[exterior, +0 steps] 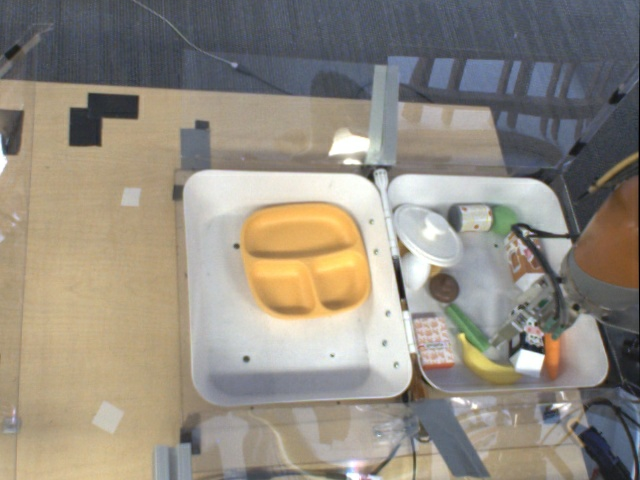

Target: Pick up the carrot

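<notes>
Carrot [552,355]: small, orange, stubby, seen standing roughly upright with a slight tilt. It is located in the right bin [575,208], at the near right corner, close to the bin's front wall. A small white block [529,360] is touching or just beside it on its left; the yellow banana [487,364] lies further left along the same front edge. The carrot's upper end is partly hidden under the gripper assembly, so its full length cannot be made out.
</notes>
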Robot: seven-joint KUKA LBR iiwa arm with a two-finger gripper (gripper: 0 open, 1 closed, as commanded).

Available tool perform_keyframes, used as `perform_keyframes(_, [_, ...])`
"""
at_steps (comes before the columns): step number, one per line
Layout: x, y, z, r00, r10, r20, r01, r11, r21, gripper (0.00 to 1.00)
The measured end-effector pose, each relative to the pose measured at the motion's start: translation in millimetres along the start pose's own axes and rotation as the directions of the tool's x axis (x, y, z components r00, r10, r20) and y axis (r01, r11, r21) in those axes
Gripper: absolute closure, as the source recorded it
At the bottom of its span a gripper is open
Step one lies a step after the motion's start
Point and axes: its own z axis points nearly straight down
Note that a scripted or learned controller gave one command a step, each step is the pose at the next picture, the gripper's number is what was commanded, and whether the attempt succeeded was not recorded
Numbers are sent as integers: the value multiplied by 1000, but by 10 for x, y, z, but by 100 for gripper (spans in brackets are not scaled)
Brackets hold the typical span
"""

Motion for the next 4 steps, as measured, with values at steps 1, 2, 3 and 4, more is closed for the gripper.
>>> perform_keyframes(1, [-118, 604, -11, 998, -66, -17, 66, 998, 4, 0])
perform_keyframes(2, [-202, -39, -892, 1000, 2, -11, -2, 1000, 7, 0])
perform_keyframes(3, [-213, 15, -65, 1000, 1, -12, -1, 1000, 6, 0])
perform_keyframes(4, [-205, 52, -142, 1000, -7, -14, 7, 1000, 3, 100])
